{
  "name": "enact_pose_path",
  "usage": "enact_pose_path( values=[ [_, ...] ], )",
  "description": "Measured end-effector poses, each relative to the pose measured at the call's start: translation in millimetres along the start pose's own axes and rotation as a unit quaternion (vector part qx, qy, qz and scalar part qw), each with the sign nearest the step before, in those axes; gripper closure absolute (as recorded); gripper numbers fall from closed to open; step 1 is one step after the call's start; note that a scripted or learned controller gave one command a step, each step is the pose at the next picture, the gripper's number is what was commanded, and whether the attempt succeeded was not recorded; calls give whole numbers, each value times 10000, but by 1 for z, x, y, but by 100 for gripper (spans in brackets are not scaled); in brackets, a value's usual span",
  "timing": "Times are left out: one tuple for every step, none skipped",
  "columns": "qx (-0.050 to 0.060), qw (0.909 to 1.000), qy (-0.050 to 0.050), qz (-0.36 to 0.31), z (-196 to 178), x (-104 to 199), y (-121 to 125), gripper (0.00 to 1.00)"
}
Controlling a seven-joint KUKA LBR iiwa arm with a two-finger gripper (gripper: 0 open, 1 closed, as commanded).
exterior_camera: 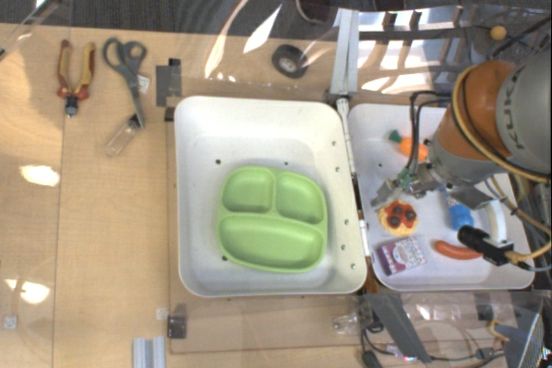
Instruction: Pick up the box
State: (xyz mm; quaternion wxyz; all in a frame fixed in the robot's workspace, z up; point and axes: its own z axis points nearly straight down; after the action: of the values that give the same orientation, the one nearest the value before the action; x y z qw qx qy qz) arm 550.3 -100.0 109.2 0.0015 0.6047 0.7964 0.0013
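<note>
A: Log the box position for me. Where do you see it?

B: You find the box (399,254), a small purple-and-white carton, lying flat in the right bin (373,127), close to that bin's lower left corner, just beside its front rim.

A: And the gripper?

B: You see the gripper (405,184) in the same bin, toward the middle of the frame's right half, above the box in the picture and a little apart from it. Between the two sits a round yellow-and-red toy (398,216) with dark spots; the gripper tips are just over its upper edge. You cannot tell how far the jaws stand apart, and you see nothing gripped in them. The box lies free on the bin floor, not touched by the claw.

A: Other contents of that bin?

B: Note an orange piece (407,146) near the upper left, a blue object (460,214) to the right of the gripper, and a red sausage-shaped item (457,250) lower right of the box.

A: Left bin?

B: You have a green divided plate (274,218) in the left bin (194,185). On the bench at upper left lie pliers (73,75) and scissors (128,65).
</note>
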Motion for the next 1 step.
enact_pose_path(
  values=[
    [-74,9991,-45,-425,7,19,-53,0]
  ],
)
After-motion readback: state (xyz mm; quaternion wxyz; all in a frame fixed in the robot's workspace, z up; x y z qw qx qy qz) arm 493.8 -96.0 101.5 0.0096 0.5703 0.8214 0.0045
